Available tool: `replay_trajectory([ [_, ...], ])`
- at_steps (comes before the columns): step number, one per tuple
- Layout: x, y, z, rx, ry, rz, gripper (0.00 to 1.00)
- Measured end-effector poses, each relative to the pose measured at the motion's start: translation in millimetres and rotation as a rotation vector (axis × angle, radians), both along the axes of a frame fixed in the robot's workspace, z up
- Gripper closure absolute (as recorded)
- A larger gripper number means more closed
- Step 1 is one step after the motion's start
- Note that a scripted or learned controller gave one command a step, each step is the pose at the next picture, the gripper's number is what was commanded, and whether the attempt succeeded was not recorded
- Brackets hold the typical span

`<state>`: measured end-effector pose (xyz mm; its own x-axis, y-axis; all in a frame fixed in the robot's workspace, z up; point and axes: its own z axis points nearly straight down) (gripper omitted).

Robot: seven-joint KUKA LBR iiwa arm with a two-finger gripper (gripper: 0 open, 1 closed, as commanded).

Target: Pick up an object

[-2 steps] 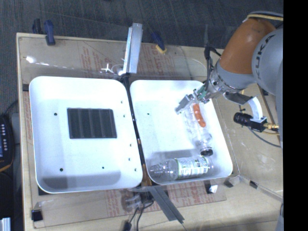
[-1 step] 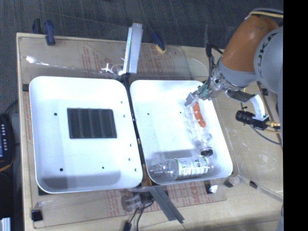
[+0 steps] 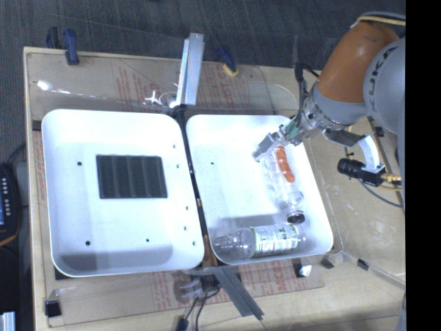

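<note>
On the counter [image 3: 358,219], the right white bin [image 3: 227,185] holds a clear plastic bottle with an orange part [image 3: 284,178]: light, slippery, best grabbed mid-body. I cannot tell how the jaws stand.

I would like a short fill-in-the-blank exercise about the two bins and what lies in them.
1. The dark ribbed panel lies in the ____ bin.
2. The clear plastic bottle lies on its ____ along the right bin's near wall.
3. The gripper is above the ____ bin.
4. The slim clear object has an ____ part inside.

Missing words: left; side; right; orange
</note>
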<state>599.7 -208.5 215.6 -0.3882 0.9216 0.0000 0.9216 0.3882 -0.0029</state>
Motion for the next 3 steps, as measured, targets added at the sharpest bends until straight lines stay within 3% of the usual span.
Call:
replay_trajectory([
  [1, 21.7, -1.3, -26.5, -0.001, -0.003, 0.015, 0.0],
  [3, 17.1, -0.9, 5.6, -0.001, -0.005, 0.065, 0.0],
])
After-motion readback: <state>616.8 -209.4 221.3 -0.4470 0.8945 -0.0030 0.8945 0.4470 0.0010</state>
